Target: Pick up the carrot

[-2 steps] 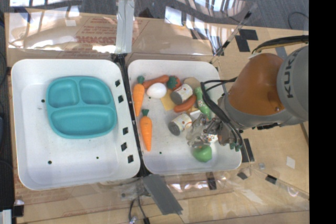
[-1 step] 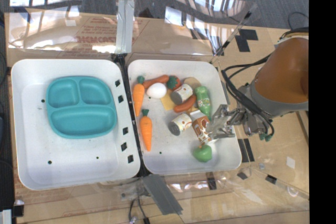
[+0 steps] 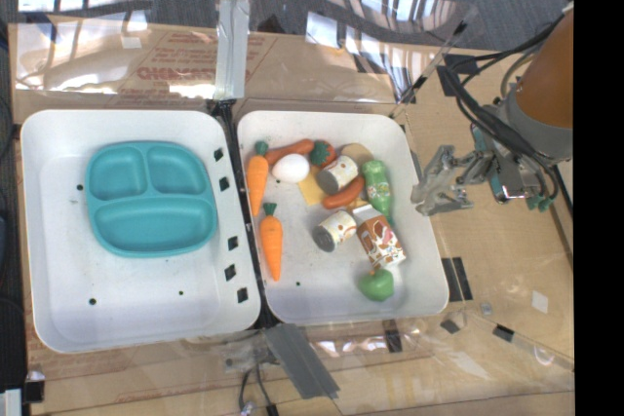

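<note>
Two orange carrots with green tops lie along the left wall of the right bin (image 3: 409,302): one carrot (image 3: 256,182) further back and a second carrot (image 3: 271,246) nearer the front. A redder carrot-like piece (image 3: 291,151) lies at the back. My gripper (image 3: 427,189) hovers over the bench just outside the right bin's right wall, well to the right of the carrots. Its fingers stand open with nothing between them.
The right bin also holds a white egg (image 3: 290,169), two small cans (image 3: 338,174) (image 3: 334,229), a sausage (image 3: 343,195), a green pickle (image 3: 377,186), a printed can (image 3: 380,244) and a green pepper (image 3: 376,284). A teal divided plate (image 3: 149,197) sits in the left bin (image 3: 49,307).
</note>
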Robot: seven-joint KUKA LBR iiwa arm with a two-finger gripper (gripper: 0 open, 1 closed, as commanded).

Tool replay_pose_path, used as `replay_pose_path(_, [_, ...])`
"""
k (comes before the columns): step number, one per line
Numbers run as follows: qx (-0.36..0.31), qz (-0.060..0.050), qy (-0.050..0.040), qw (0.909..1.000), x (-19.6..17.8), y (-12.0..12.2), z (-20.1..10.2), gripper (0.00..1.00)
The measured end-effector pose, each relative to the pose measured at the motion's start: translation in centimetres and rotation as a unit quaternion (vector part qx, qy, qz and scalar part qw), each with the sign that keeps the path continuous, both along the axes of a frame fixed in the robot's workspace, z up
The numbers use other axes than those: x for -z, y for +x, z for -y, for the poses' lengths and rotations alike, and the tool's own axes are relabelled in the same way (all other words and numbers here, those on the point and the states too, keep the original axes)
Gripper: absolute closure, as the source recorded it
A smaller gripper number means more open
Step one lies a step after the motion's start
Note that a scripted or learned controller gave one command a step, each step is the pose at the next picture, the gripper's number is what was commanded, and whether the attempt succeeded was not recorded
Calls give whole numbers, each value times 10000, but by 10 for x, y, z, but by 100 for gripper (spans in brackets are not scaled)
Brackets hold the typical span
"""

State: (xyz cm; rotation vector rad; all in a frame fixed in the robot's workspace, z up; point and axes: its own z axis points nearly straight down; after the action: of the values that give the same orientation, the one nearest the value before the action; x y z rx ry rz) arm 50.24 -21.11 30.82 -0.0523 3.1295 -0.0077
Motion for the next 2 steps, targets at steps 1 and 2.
replay_pose_path(1, [-1520,-81,30,9883,88,0,-3,100])
replay_pose_path(2, [-2811,-29,-15,9597,2,55,-3,100])
